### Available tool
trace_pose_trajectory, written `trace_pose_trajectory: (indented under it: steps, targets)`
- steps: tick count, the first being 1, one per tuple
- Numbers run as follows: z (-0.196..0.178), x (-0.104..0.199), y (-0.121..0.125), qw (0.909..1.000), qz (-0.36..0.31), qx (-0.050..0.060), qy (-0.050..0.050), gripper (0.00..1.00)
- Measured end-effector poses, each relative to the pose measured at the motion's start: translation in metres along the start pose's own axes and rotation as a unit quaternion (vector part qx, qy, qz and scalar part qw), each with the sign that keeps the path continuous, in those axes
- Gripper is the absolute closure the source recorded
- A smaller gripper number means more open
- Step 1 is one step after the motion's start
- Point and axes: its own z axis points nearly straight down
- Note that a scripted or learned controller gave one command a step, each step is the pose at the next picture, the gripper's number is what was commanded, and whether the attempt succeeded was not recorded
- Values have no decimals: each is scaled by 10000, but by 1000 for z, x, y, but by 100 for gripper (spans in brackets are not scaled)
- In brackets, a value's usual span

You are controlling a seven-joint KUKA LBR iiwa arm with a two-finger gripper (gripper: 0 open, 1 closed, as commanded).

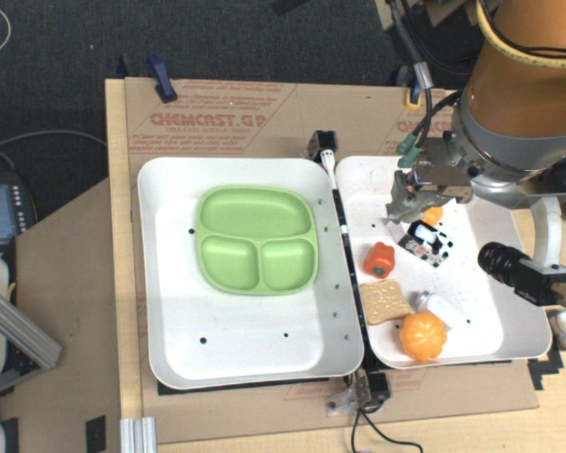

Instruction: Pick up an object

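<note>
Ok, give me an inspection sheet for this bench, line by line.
Surface: cardboard-topped bench bearing two white bins, left bin and right bin.
Job's things: in the right bin, orange, cracker, red piece, black-and-white toy, small white item.
Clutter: green divided plate in the left bin.
Grippers: gripper low over the right bin's far side, above the toy; fingers unclear.
Cables: black cable at the near edge; wires on the arm.
Surroundings: dark carpet, blue clamp.
</note>
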Motion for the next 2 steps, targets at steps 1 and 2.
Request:
trace_pose_trajectory:
  steps: [1,2]
  targets:
    - [22,82,-1,10000,7,64,-2,100]
    - [21,76,0,10000,51,51,-13,0]
